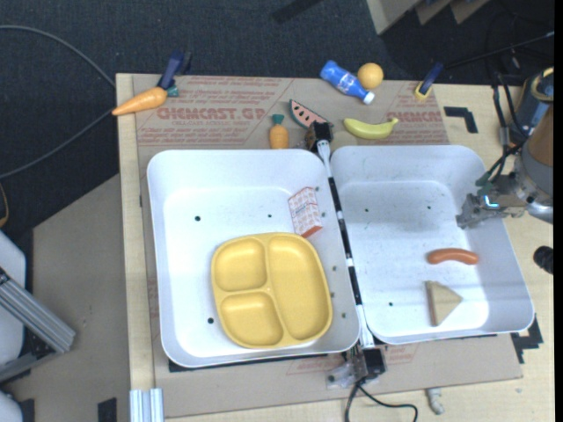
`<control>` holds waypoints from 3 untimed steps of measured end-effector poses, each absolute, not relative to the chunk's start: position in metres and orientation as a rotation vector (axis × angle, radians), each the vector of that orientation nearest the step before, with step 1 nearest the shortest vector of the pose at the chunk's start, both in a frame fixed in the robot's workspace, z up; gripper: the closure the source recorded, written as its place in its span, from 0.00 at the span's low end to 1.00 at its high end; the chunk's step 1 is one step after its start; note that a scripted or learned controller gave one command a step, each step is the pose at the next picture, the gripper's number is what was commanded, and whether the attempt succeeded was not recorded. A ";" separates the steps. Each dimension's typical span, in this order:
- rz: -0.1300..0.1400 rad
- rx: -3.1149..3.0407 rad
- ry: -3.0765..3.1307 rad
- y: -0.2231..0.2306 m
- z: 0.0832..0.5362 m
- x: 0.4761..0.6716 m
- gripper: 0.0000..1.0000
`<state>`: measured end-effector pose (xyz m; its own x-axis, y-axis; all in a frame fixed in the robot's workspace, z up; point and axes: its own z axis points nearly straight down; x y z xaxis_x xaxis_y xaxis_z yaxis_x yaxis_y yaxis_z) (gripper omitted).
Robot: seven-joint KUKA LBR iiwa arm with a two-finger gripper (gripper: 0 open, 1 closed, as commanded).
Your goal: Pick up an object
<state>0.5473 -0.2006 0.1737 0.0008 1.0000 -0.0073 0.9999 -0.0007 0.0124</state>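
Over on the left, I've got the yellow tray in the left bin, a small carton at its top edge. Moving right, the right bin holds a sausage and a wedge. My gripper sits at the right rim, above the sausage; I can't tell its opening or any hold.

The bench carries two white bins, left and right, while along its far edge lie a carrot, watermelon slice, banana, blue bottle and orange ball.
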 end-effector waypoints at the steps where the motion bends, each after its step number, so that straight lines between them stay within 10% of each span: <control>1: 0.008 2.210 2.209 -0.201 0.184 0.548 1.00; 3: 0.011 2.205 2.206 -0.201 0.204 0.549 1.00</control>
<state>0.5494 -0.2005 0.2037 -0.0002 0.9999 -0.0109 0.9998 0.0005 0.0211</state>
